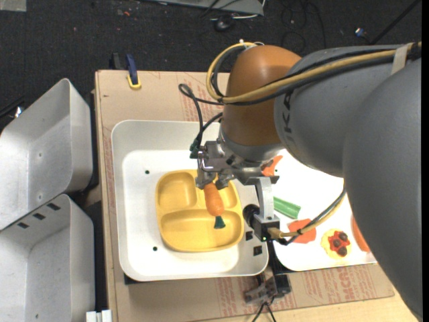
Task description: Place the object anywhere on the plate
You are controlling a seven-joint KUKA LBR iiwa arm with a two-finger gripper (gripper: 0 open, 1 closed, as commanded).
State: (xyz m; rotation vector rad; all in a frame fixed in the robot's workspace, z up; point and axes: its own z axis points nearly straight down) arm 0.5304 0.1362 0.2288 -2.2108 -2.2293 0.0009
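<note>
Bench, two shallow white bins side by side.

Left bin (134, 180): holds a yellow divided plate (175, 230), three compartments, set near the bin's centre.

Toy carrot (214, 203): orange body, small dark green tip pointing toward the near side. It hangs over the plate, above the ridge between the right-hand compartments, its upper end between the fingers of the gripper (212, 183). Whether the tip touches the plate is hard to judge from this angle.

Gripper: clenched on the carrot's upper end, directly above the plate.

Arm (322, 113): grey with orange band, reaching in from the right, covering much of the right bin.

Right bin (315, 260): a green block (287, 208), an orange piece (299, 229) near it, and a yellow item with red markings (336, 242) toward the near right.
</note>
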